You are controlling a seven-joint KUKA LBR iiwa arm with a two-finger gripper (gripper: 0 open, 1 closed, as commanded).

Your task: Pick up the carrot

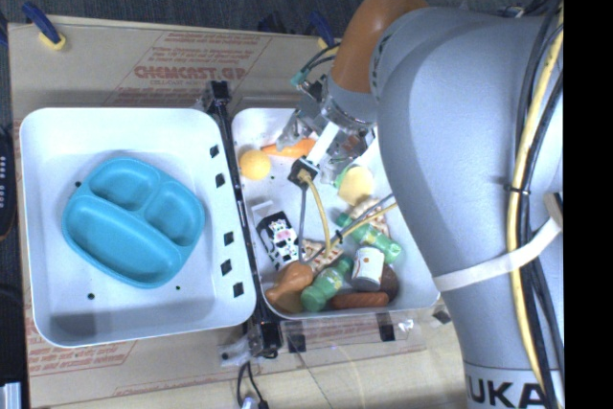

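Two shallow white plastic bins sit side by side on the bench, the left bin (48,206) and the right bin (247,206) touching along a shared edge with black clips. A blue three-compartment plastic tray (134,220) lies in the middle of the left bin. In the right bin, an orange toy carrot (292,148) lies at the far end, with a round yellow ball (255,166) just near and left of it. The grey arm's gripper (326,144) sits over that far end, right beside the carrot. A small black-and-white cow-patterned box (279,239) lies nearer, mid-bin. At the near end, a brown toy bread roll (289,281), a green toy bottle (326,287) and a brown toy sausage (359,300) crowd together, left to right.
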